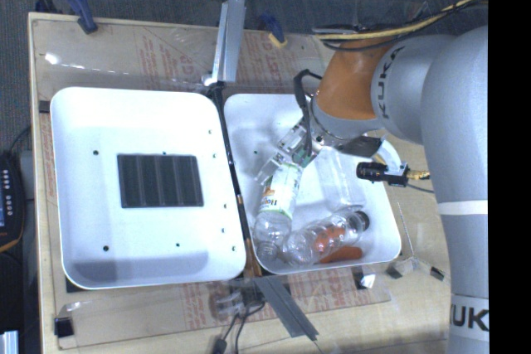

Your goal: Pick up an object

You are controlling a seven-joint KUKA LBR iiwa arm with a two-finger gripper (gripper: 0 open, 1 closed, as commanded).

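The right bin (249,124) holds several clear plastic bottles. One bottle with a white and yellow label (277,201) lies lengthwise, its neck pointing up toward my gripper (294,150). A second bottle with orange-red contents (328,235) lies across the bin's near side. A faint clear bottle (338,180) rests to the right of the labelled one. My gripper hangs low inside the right bin, right at the labelled bottle's upper end, below the orange wrist band (348,87). The wrist hides how it meets the bottle.
The left bin (75,137) holds a dark ribbed rectangular pad (160,180). A grey divider post (227,37) stands between the bins at the far edge. Blue clamps (81,11) grip the bench's far rim. The arm's grey body (448,120) covers the right side.
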